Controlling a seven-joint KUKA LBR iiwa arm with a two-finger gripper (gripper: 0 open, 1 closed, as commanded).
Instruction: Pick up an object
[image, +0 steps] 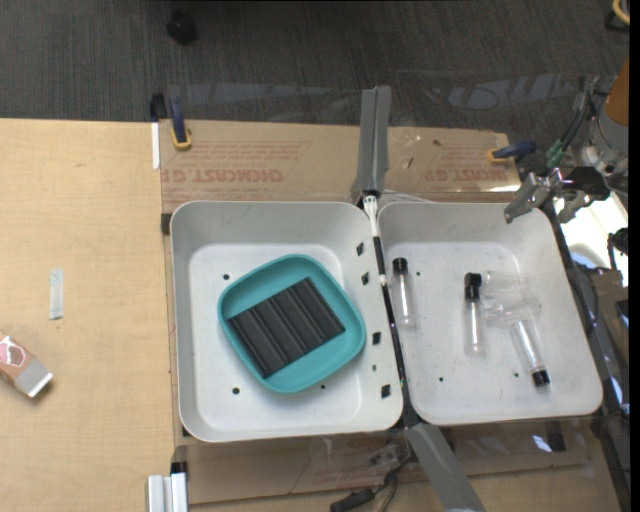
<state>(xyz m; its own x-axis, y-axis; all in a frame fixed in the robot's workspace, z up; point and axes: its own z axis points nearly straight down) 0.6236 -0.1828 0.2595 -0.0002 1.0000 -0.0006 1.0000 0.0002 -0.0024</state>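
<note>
The end effector (545, 195) hangs over the far right corner of the right-hand shallow white bin (440, 405), and whether it is apart or together I cannot tell, since it is small and partly lost in glare; nothing shows in it. The likely targets lie nearer the camera and to the left of it, on that bin's floor: three clear plastic tubes with black caps. The left tube (403, 293) lies by the divider, the middle tube (472, 312) sits near the bin's centre, both with long axes running roughly far-to-near, caps at the far end. The right tube (527, 349) slants, cap nearest the camera. The left bin (185, 300) holds a teal plastic tray with a dark ribbed insert (290, 322). Printed writing on the cardboard sheet (240, 165) behind the bins appears upside down and is not surely legible.
</note>
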